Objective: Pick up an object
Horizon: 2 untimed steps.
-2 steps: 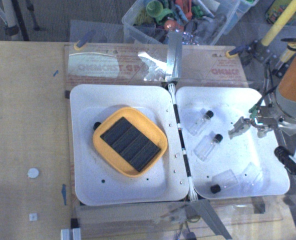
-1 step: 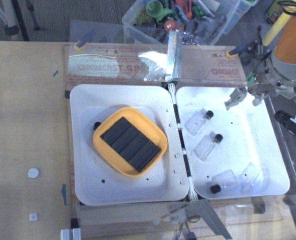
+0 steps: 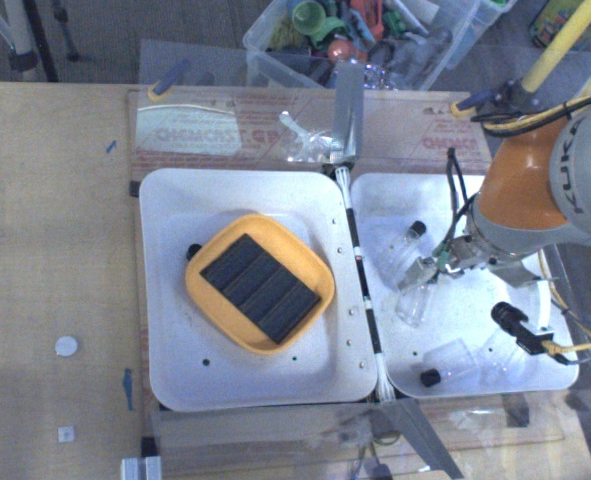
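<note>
I see my gripper (image 3: 415,273) low in the right white bin (image 3: 380,203), finger state unclear, over a clear plastic vial (image 3: 412,306), light, slick, best pinched across its body.

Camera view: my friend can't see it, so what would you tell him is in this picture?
A grey and orange robot arm reaches its hand down into the right white bin, among small clear bottles with black caps. In the left white bin lies a yellow tray with dark slats.
</note>
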Each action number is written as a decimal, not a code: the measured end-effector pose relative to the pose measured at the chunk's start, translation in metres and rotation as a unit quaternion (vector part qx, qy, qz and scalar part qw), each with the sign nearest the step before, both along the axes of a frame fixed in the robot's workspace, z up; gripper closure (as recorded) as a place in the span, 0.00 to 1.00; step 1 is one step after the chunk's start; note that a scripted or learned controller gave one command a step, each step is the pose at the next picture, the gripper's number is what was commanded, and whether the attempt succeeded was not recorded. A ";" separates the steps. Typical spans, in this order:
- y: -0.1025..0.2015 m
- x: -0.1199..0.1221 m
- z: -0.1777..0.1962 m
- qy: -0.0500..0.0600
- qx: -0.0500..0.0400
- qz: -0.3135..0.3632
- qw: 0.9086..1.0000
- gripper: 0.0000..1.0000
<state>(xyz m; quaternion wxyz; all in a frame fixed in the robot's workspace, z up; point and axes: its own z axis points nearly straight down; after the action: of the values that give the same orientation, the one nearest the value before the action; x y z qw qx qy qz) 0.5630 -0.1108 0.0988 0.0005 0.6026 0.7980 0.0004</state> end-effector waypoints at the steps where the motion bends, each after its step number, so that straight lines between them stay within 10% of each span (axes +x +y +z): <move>1: -0.002 0.001 0.010 -0.002 0.000 -0.002 1.000 1.00; 2: 0.041 0.040 0.125 0.000 -0.001 -0.069 0.998 1.00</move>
<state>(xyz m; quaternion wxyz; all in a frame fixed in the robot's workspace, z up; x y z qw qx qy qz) 0.6033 -0.0702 0.2237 0.0011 0.6560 0.7548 0.0001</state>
